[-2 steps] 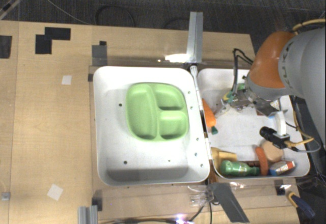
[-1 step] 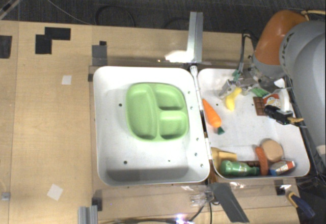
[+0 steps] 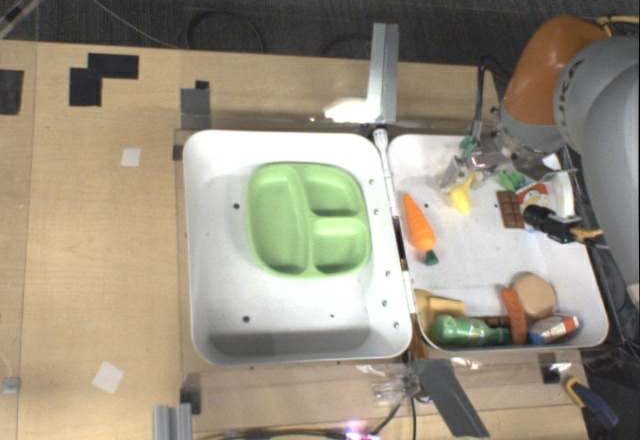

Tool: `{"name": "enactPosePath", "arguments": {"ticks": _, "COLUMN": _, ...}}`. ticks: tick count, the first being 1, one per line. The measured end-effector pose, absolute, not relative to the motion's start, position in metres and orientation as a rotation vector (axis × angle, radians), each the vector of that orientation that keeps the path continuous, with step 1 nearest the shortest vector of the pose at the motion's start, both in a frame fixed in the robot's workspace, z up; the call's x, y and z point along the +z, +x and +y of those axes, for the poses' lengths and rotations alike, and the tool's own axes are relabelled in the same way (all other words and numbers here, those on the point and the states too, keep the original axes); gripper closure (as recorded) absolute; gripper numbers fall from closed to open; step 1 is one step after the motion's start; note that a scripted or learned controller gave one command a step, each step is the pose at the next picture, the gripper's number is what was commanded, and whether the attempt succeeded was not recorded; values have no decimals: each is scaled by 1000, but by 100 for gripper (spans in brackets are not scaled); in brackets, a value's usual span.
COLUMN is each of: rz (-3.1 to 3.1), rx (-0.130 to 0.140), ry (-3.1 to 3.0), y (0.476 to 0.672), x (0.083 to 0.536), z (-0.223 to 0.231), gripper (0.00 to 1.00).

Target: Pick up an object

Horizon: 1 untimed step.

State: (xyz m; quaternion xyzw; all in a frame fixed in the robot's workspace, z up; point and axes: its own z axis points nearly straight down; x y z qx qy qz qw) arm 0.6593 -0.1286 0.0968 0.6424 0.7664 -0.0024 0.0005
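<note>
Toy food lay scattered across the right bin (image 3: 600, 313), with none of it lifted clear. A toy carrot (image 3: 419, 226) rested at a slant near the bin's left wall, its green top pointing toward the front. A small yellow piece (image 3: 461, 196) sat further back, just beneath the gripper (image 3: 472, 160). A brown chocolate-bar piece (image 3: 511, 209) lay to the right of that, with a small green item (image 3: 512, 182) and a red-and-white scrap (image 3: 536, 192) beside it. Along the front wall were a green bottle (image 3: 468, 331), a tan wedge (image 3: 440, 305), an orange-red sausage-like piece (image 3: 515, 314), a round bun-coloured toy (image 3: 533, 294) and a small can lying on its side (image 3: 556, 329).

Reaching in from the right, the grey arm (image 3: 600, 88) with its orange band (image 3: 545, 63) had the gripper low over the back of the right bin, close to the yellow piece. Whether the pincer was wide, narrow or closed on anything could not be told; the metal parts there were too small and cluttered.

In the left bin (image 3: 215, 308) sat a light green divided tray (image 3: 305, 218), three compartments, lying flat near the middle.
</note>
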Motion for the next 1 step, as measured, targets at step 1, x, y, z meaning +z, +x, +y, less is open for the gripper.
{"name": "enactPosePath", "arguments": {"ticks": 1, "rz": 2335, "rx": 17, "ry": 2085, "y": 672, "x": 191, "z": -64, "gripper": 100}}
